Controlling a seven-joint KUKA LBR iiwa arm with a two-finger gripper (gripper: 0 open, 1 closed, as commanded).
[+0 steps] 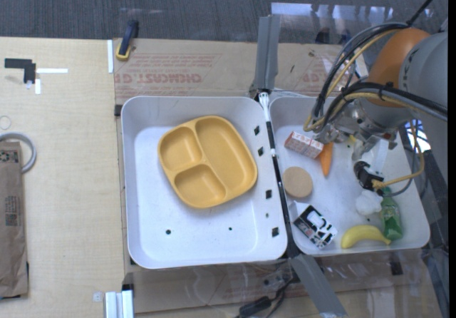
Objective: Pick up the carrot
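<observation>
The carrot is a short orange cone lying in the right bin, near its upper middle, with its tip pointing toward the front. My gripper hangs directly over the carrot's thick end, at the end of the grey arm with the orange band that reaches in from the right. Cables and the wrist hide the place where gripper and carrot meet, so I cannot tell whether they touch.
Close to the carrot's left lies a red-and-white box, with a tan round disc below it. A black-and-white item, a banana, a green bottle and a white lump fill the bin's front. A yellow divided plate sits in the left bin.
</observation>
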